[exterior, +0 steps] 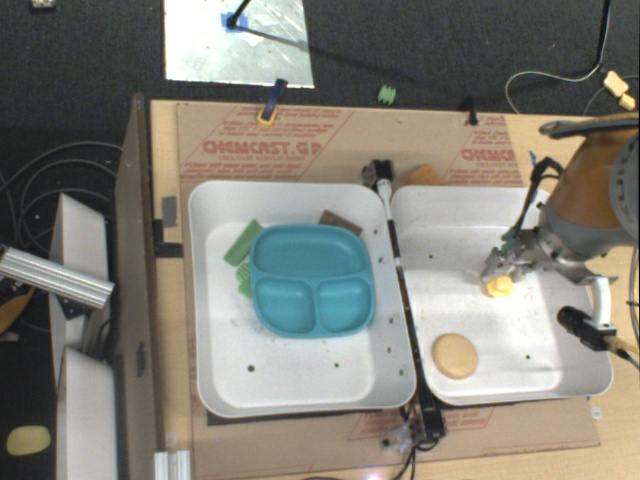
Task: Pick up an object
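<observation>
Gripper [503, 268] low in right bin [560, 368], right over small yellow object [499, 286], probably to grasp it. Fingers state: cannot tell. Tan round piece [455, 355] nearby.

Plastic bins on a printed cardboard bench.
The two white bins [300, 388] looked like smooth, slightly glossy plastic, and the blue divided tray [310, 280] showed a satin plastic sheen. The bench sheet [330, 143] read as matt brown cardboard with red print. The gripper [502, 266] gleamed metallic; the tan round object [455, 355] looked matt.
</observation>
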Motion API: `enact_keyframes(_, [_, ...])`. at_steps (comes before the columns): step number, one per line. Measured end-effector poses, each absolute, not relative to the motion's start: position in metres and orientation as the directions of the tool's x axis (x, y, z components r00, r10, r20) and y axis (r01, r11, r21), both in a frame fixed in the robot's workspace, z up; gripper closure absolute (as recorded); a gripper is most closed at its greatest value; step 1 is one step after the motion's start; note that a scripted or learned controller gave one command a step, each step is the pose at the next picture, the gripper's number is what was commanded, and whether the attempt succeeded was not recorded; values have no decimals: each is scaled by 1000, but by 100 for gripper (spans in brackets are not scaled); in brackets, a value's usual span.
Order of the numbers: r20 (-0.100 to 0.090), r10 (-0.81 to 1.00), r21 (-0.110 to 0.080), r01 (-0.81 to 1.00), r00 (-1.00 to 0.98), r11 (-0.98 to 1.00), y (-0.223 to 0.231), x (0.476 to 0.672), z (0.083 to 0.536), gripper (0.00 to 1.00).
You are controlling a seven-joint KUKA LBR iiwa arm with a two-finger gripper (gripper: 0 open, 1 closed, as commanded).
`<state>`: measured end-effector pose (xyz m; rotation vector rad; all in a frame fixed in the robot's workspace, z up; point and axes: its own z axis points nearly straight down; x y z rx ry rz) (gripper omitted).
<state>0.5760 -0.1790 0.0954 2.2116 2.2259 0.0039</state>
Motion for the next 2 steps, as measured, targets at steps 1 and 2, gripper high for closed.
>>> enact_keyframes(1, [1,1000,4,1000,-9,9,-140,611,85,100])
enact_keyframes(2, [3,1000,7,1000,-9,9,-72,536,190,100])
